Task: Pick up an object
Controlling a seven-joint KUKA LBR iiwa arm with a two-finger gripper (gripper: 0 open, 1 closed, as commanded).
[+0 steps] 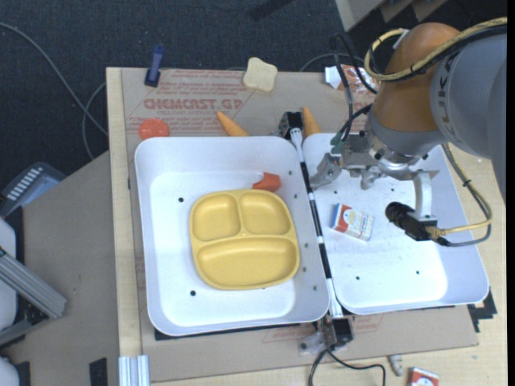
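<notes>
A small white carton (352, 222) with red and blue print lies flat in the right bin (402, 288), near its left wall. My gripper (348, 170) hangs over the back left part of that bin, just behind the carton and apart from it. Nothing shows in its grasp. The grey arm with its orange band (410, 63) comes in from the upper right. In the left bin (161, 215) sits a yellow divided plate (241, 240), with a small orange piece (268, 182) behind it.
Behind the bins on the bench lie a bread-shaped piece (259, 74), an orange carrot-like piece (232, 125), an orange disc (153, 127) and a blue item (154, 64). A black cable plug (405, 218) hangs off the arm over the right bin.
</notes>
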